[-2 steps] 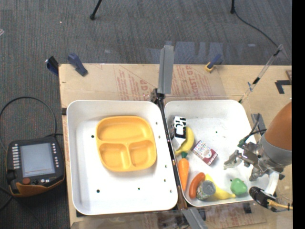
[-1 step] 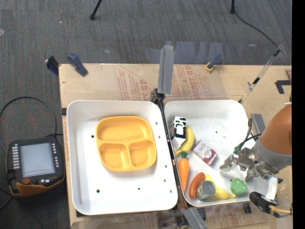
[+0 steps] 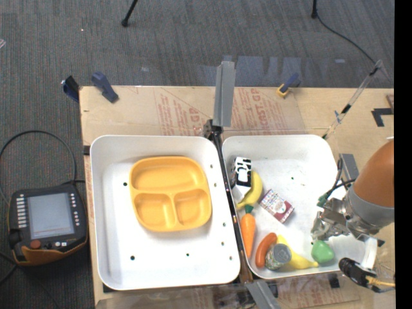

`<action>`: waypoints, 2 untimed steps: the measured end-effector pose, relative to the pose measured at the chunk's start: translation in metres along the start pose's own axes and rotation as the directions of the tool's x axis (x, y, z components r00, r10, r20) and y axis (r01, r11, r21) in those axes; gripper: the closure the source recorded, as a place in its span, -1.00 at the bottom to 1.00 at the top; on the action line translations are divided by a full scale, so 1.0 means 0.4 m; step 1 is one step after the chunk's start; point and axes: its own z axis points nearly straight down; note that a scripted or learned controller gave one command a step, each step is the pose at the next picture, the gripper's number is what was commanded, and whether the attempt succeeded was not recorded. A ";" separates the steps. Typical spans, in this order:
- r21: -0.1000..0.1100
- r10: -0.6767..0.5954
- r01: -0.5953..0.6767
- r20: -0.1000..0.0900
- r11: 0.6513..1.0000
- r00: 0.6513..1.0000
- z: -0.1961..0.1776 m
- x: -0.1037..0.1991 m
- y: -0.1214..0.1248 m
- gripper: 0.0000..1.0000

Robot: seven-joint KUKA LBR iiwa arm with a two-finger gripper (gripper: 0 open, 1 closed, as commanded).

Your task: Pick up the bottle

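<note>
Red print on the cardboard sheet point(image 3: 257, 108) lies upside down. It cannot be read. Other labels are too small.

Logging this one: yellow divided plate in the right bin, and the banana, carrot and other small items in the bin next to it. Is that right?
Not quite. The camera view shows the yellow divided plate in the left bin, not the right one. The rest holds: the banana, carrot and other small items lie in the bin next to it, the right bin.
</note>
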 end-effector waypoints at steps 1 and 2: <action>0.000 0.000 0.000 0.000 1.000 1.000 0.000 0.000 0.000 -1.00; 0.005 0.001 -0.001 -0.001 1.000 1.000 -0.019 0.001 -0.002 1.00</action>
